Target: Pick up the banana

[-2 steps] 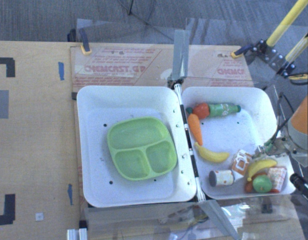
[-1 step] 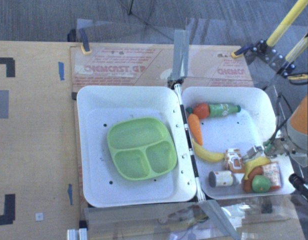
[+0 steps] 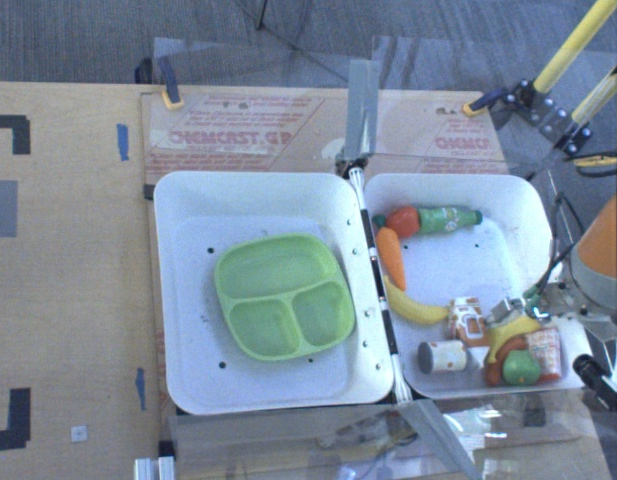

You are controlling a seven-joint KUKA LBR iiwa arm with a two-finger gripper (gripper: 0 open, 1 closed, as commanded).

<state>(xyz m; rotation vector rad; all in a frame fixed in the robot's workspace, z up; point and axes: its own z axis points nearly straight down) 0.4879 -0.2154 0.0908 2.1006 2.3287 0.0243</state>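
Note:
The yellow banana (image 3: pixel 413 306) lies curved in the right bin (image 3: pixel 523 203), near its left wall, just below an orange carrot (image 3: pixel 391 255). My gripper (image 3: pixel 511 311) reaches in from the right edge and hovers low over the cluttered front right corner of that bin, about a hand's width to the right of the banana's tip. Nothing shows the banana in its grasp. The arm's orange band (image 3: pixel 603 246) is at the right edge of the view.
A green bottle (image 3: pixel 448 218) with a red piece lies at the back of the right bin. A small carton (image 3: pixel 466 320), a white can (image 3: pixel 445 356), a yellow fruit (image 3: pixel 513 334) and a green one (image 3: pixel 521 368) crowd its front. The left bin (image 3: pixel 178 268) holds a green divided plate (image 3: pixel 283 296).

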